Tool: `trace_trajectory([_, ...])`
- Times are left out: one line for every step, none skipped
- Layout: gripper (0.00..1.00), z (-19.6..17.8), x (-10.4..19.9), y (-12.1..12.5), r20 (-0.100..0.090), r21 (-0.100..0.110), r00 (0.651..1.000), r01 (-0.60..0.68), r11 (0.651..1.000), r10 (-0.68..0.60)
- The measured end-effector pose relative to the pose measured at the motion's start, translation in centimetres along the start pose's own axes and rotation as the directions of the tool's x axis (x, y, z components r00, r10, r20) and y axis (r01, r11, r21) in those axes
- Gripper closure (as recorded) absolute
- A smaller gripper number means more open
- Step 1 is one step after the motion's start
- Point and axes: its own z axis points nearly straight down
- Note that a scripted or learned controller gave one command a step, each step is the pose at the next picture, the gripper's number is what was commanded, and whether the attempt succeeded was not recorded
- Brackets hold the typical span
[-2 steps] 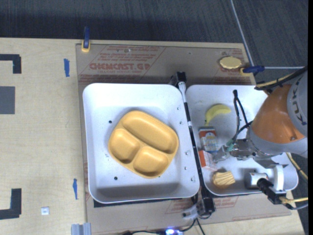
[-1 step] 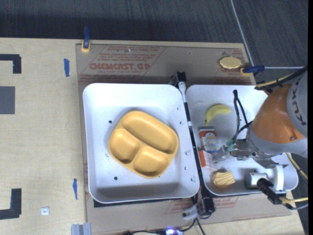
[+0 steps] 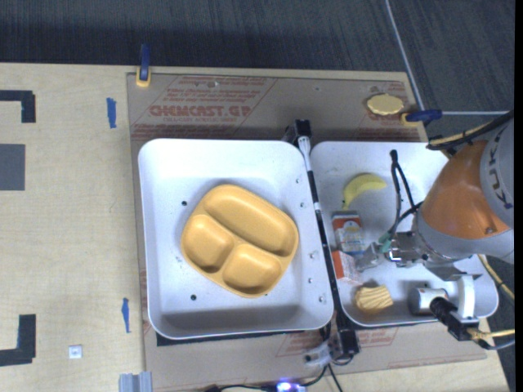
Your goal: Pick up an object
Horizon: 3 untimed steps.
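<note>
In the right bin (image 3: 426,163) lie a yellow banana (image 3: 364,188), a small red-and-white packet (image 3: 346,229) and a pale yellow ridged piece (image 3: 373,298). My gripper (image 3: 365,256) is low in this bin, just right of the packet's lower end and above the ridged piece. It seems to touch the packet's edge, but the grip itself is too small and cluttered to read. The grey arm with its orange band (image 3: 462,202) reaches in from the right. A yellow three-compartment tray (image 3: 239,239) lies in the left bin (image 3: 157,219).
A black divider (image 3: 315,211) runs between the two bins. A black cable (image 3: 398,182) loops over the right bin near the banana. A tan disc (image 3: 385,104) sits on the cardboard behind the bins. White arm hardware (image 3: 441,299) hangs over the right bin's front corner.
</note>
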Motion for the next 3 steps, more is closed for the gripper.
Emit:
trace_trajectory([0.0, -0.02, 0.15, -0.01, 0.003, -0.001, 1.0, -0.002, 1.0, 0.002])
trace_trajectory([0.0, -0.02, 0.14, -0.01, 0.003, -0.001, 1.0, -0.002, 1.0, 0.002])
trace_trajectory([0.0, -0.02, 0.18, -0.01, 0.003, -0.001, 1.0, -0.003, 1.0, 0.003])
